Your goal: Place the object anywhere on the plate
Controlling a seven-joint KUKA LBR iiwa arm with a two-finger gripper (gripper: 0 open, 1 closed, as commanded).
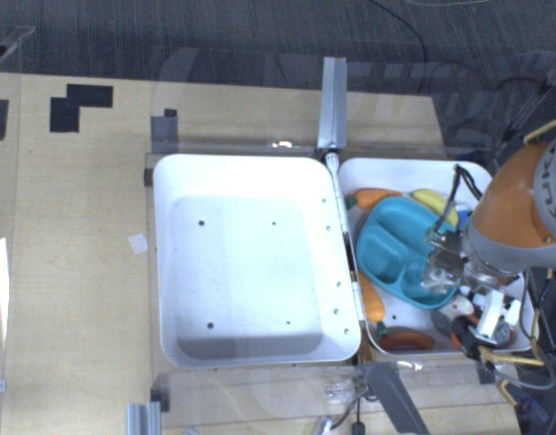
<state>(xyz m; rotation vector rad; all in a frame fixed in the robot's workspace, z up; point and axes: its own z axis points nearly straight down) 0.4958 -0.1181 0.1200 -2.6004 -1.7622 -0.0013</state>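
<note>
Down at the blue plate's (400, 247) right edge sits the gripper (438, 275), grip unclear; carrots (373, 302), a banana (434, 202) and a sausage (406, 339) crowd around.

The arm (531, 208) enters as a thick rounded shell, a broad orange band wrapping most of what shows, with pale grey casing at its upper right. Below the band sits a darker grey collar, smooth and matte. A thin black cable loops off its upper left side and runs down toward the wrist. The gripper (441, 275) end is a cluster of silvery metal parts and small white blocks — with a dark round fitting and what may be a red-orange detail beside it, though that patch is too cluttered to read surely.
</note>
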